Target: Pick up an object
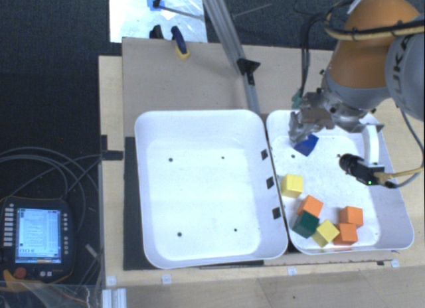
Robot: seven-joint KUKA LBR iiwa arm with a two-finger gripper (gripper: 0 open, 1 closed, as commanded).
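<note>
The gripper (304, 133) hangs over the upper part of the right bin (392, 230), and one blue block (306, 145) sits right at its fingertips, touching them; whether the fingers are clamped on it or merely resting against it cannot be told, nor how far apart they stand. Below the gripper, toward the near edge of the same bin, lie six more blocks: two yellow, one (292, 185) nearest the gripper and one (327, 232) farther down; three orange (311, 205) (351, 216) (345, 233); and one dark green (306, 224). To the gripper's left lies the left bin (149, 134). Farther left, off the bench, sits a teach pendant (34, 239).
</note>
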